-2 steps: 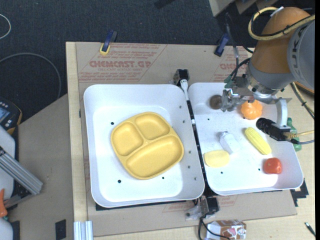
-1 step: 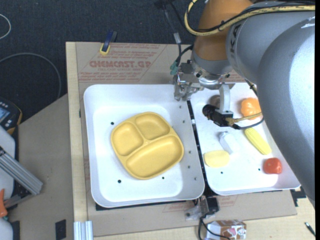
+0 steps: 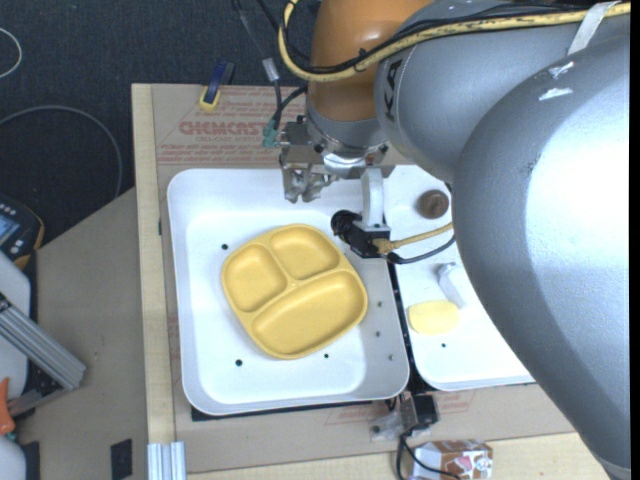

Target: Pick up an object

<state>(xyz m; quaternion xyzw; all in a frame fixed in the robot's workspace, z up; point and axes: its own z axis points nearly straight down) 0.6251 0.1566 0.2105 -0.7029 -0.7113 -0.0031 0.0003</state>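
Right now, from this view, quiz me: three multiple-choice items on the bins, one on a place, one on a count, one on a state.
1. Where does the yellow plate lie?
A. left bin
B. right bin
C. on the cardboard

2. How many compartments does the plate have?
A. two
B. three
C. five

3. How does the plate lie?
A. flat, open side up
B. upside down
C. propped on the bin wall

Key: 1 A, it rests on the floor of the left bin, while the right bin bears a brown ball and a pale yellow piece. 2 B, two small wells above one large. 3 A, its wells face the camera. The gripper hovers above the plate's far edge.
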